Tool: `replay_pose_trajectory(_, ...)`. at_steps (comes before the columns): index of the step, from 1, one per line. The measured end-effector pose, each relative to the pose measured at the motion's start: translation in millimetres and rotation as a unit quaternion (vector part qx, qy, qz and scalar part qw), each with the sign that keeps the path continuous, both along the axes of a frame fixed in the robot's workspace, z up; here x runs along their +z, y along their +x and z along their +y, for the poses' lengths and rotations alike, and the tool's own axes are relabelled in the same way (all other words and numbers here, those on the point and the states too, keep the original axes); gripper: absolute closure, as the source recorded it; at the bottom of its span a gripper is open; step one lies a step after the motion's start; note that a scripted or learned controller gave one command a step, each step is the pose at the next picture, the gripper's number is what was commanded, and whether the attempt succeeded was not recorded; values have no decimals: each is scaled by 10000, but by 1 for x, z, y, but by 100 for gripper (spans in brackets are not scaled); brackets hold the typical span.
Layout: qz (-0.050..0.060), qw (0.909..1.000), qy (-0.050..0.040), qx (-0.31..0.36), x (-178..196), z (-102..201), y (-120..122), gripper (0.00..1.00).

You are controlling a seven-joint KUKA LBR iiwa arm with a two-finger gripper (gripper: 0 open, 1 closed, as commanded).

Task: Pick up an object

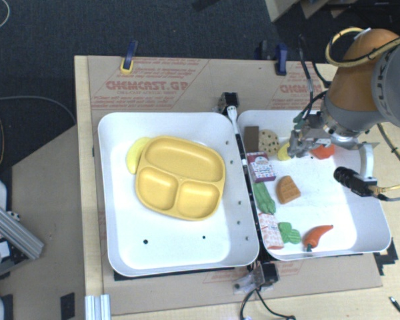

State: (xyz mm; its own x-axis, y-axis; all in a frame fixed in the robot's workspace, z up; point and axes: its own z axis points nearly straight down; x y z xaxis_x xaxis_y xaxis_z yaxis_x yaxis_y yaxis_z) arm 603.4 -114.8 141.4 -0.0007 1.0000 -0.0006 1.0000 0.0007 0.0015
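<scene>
A brown tabletop [187, 72] carries two shallow white bins side by side, seen from above at a slant. The left bin [120, 179] holds a yellow divided plate [180, 177] with three compartments, lying toward the bin's 12 o'clock half. A yellow banana-like piece [134, 153] peeks out from under the plate's 10 o'clock edge.

The right bin [360, 212] holds small toy foods. Along its 9 o'clock wall, from 12 toward 6 o'clock: a brown block [251, 139], a speckled cookie [269, 141] just beside it, a pink and white carton [261, 167], a green pod [265, 198], a red and white packet [269, 231] and a green leafy piece [290, 234]. An orange bread-like piece [289, 189] lies near the bin's middle. A red chili pepper [317, 235] lies near the 6 o'clock edge.

The grey arm with its orange band [360, 65] reaches in from 3 o'clock. Its tool [300, 147] hangs over the right bin's 12 o'clock end, close to a small yellow piece [284, 151] and a red-orange piece [323, 152]. How wide the tool stands cannot be told from this view, and nothing is plainly seen gripped in it.
</scene>
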Motion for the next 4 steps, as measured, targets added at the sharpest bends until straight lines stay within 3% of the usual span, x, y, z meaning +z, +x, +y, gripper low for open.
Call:
replay_pose_trajectory(2, -17, 10000, -3, 4, 85, 8, -3, 100)
replay_pose_trajectory(3, 19, 10000, 6, 5, 84, 49, -15, 100)
replay_pose_trajectory(4, 26, 10000, 8, 4, 83, 79, -42, 100)
